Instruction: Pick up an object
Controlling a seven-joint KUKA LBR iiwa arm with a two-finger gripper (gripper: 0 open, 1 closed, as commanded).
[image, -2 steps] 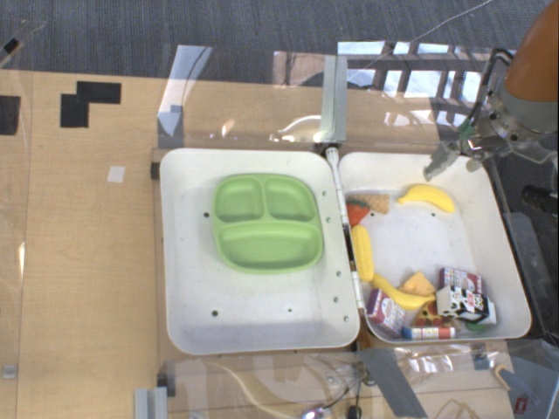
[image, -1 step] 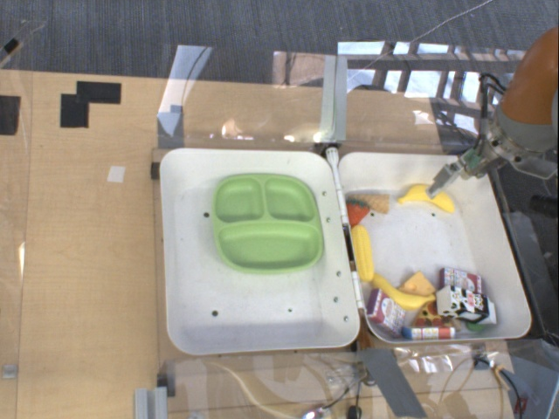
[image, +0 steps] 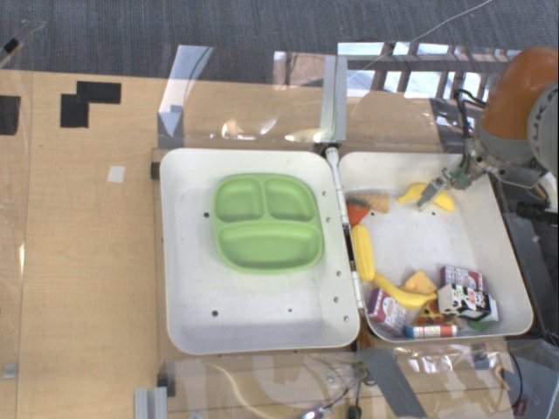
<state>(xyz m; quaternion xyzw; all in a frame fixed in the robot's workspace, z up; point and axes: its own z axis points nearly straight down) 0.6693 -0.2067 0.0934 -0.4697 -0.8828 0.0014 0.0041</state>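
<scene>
My gripper [image: 439, 188] hangs low at the far end of the right bin [image: 489, 234], reaching in from the right below the orange wrist band [image: 515, 90]. It sits directly over a small yellow object [image: 412, 193], whose ends stick out on both sides of it. The gripper covers the middle of that object, and I cannot make out whether it touches or grips it. A green divided plate [image: 266, 223] lies in the middle of the left bin [image: 188, 304].
The right bin also holds an orange-red piece [image: 367, 204] by the divider, a banana [image: 362, 251], a second banana [image: 403, 294], a cheese wedge [image: 422, 280], small printed cartons [image: 463, 291], a purple pack [image: 384, 309] and a marker [image: 432, 330]. Bare bin floor [image: 437, 243] lies mid-bin.
</scene>
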